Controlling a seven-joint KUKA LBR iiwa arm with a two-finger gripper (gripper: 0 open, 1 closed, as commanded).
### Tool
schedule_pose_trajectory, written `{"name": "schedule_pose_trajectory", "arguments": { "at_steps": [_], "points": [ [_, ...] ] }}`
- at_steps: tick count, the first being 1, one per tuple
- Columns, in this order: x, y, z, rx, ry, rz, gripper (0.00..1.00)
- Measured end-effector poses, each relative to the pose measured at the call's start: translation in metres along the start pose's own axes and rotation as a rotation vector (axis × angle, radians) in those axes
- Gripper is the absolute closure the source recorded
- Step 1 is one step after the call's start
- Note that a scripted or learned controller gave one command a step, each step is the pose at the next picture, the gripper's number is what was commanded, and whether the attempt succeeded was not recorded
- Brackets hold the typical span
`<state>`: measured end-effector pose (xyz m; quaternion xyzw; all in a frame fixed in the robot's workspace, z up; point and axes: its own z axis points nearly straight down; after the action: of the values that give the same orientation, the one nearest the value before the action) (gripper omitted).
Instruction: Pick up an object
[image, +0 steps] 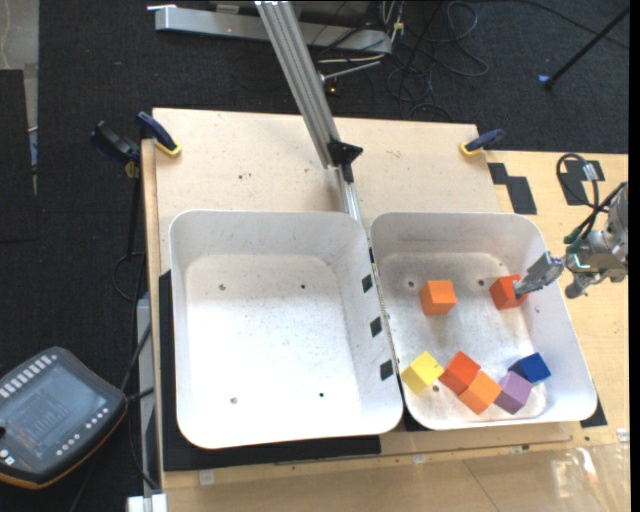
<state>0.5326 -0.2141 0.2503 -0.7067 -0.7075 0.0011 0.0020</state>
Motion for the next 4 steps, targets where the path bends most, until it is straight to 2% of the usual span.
{"name": "schedule_pose_trajectory", "arguments": {
  "at_steps": [1,2,4],
  "points": [
    [0.0,0.001,-0.002,-0.004,-0.002,-0.001,0.0],
    [-0.004,0.009,0.049,0.0,0.0,0.001,0.0],
    [0.007,0.009,0.154,0.001,0.0,0.001,0.0]
  ]
}}
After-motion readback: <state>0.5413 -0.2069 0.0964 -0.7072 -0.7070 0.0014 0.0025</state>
